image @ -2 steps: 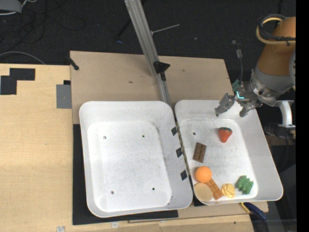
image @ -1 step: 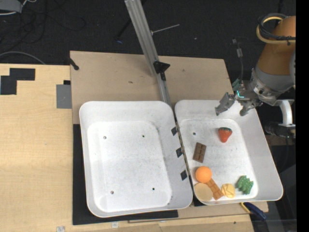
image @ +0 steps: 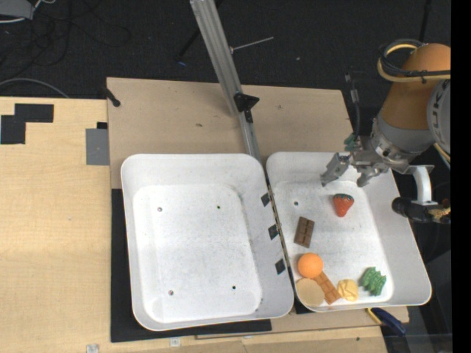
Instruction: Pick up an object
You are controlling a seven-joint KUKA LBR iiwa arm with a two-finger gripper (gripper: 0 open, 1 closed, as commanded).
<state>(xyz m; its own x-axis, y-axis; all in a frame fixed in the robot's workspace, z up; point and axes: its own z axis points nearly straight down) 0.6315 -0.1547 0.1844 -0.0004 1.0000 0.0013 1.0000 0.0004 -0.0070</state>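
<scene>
Bench, right bin (image: 401,271) | gripper (image: 350,172) spread apart, grasping nothing, hovering just above strawberry (image: 343,204) | likely light, stiff, slick toy; pinch across its broad middle

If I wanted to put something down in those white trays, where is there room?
The left bin has bare floor throughout. In the right bin, room lies between the strawberry and orange ball. Its near corner is crowded; the gripper hovers over its far end.
</scene>
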